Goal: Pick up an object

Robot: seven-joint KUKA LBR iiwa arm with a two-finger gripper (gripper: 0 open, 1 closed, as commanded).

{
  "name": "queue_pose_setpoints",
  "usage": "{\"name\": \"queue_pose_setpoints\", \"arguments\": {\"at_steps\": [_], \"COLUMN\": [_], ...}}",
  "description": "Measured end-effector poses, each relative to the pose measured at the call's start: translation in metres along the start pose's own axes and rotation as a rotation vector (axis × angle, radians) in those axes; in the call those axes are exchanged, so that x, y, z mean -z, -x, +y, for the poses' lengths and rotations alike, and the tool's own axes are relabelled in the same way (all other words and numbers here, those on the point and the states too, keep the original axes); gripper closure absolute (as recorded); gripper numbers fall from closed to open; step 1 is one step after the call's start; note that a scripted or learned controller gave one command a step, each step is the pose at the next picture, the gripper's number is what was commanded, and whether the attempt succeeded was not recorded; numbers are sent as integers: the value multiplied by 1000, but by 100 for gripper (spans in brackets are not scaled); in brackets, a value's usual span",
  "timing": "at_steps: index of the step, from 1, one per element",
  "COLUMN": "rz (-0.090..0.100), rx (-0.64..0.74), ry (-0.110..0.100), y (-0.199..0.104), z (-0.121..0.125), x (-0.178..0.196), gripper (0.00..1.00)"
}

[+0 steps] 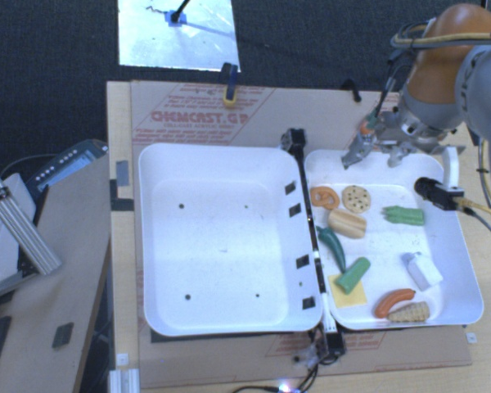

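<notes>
Two bins, toy food in rt bin (454,244); gripper (375,150) spread wide, holding nothing, over its far rim

Red block lettering is printed on the brown cardboard sheet (254,109) that lies under the two bins, along its far edge. It can be read roughly as "CHEMCAST GP", though the last letters are blurred. Fainter red print is seen on the same sheet at its near edge, too small and partly hidden to be read.
</notes>
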State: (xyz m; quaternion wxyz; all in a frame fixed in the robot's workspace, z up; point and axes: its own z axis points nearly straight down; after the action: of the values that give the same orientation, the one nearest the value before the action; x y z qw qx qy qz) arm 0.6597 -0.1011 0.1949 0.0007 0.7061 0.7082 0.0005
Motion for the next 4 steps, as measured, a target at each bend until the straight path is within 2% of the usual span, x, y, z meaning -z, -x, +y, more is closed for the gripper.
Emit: {"name": "queue_pose_setpoints", "arguments": {"at_steps": [1, 2, 3, 4], "rz": [2, 0, -3, -3], "rx": [-5, 5, 3, 3], "ry": [-13, 5, 11, 11], "y": [14, -12, -10, -10], "z": [-72, -17, -17, -17], "x": [-92, -109, -95, -96], "gripper": [0, 0, 100, 0]}}
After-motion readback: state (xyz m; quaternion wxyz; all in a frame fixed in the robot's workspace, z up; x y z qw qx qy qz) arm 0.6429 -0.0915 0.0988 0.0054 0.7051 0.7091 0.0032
